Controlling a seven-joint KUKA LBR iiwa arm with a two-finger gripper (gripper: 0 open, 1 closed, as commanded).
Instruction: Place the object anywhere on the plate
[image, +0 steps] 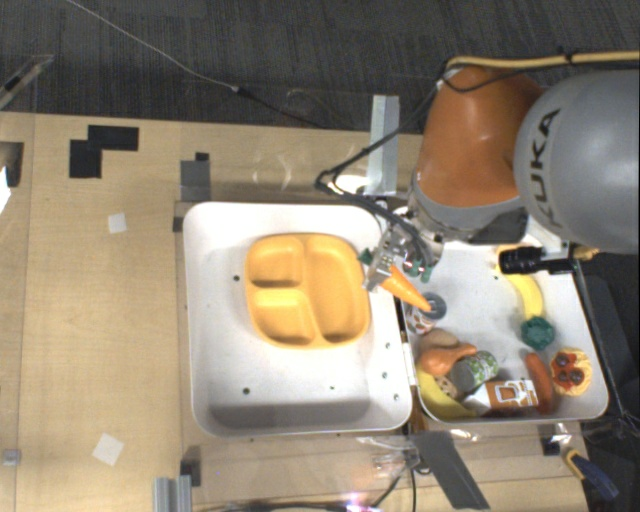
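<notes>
A yellow plate (300, 290) with three compartments lies in the left bin (215, 330). My gripper (392, 268) hangs just off the plate's right rim, over the divide between the two bins. An orange carrot (406, 288) sits between its fingers, slanting down to the right, so the gripper is shut on it. The carrot's tip points toward a small grey disc (427, 306) in the right bin.
The right bin (480, 275) holds a yellow banana (528, 295), a dark green round piece (538, 331), a sausage (540, 380), a red-orange toy (570, 369), a brown lump (445, 357), a can (474, 370) and a small box (508, 396), crowded along its front.
</notes>
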